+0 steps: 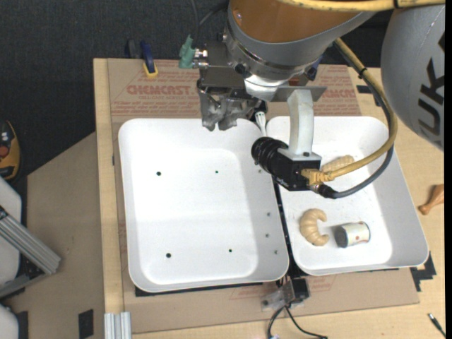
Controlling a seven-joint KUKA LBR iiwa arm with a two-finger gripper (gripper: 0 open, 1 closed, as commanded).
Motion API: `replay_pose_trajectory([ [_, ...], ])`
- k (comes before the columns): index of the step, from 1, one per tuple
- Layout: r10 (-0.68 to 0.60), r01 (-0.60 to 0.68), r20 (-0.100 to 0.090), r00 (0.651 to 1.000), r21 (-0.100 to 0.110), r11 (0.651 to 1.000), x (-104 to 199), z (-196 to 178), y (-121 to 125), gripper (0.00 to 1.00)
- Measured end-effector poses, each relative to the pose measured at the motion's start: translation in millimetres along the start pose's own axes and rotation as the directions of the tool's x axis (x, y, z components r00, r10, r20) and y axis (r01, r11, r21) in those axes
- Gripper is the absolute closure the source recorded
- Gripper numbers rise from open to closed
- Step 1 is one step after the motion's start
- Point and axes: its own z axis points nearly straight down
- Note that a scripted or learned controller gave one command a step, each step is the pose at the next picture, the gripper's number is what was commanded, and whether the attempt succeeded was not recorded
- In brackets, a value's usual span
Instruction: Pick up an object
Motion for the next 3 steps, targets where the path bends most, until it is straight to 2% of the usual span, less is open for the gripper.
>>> replay_pose_trajectory([
  [1, 0.004, -0.004, 0.016, 1.0, 0.033, 0.999, -2.0, 154.5, -15.3, 1.0],
  [2, 0.001, -0.001, -0.002, 1.0, -0.003, 1.0, -0.1, -20.5, -9.2, 1.0],
  [3, 0.004, -0.005, 0.017, 1.0, 0.033, 0.999, -2.2, 143.8, -6.5, 1.0],
])
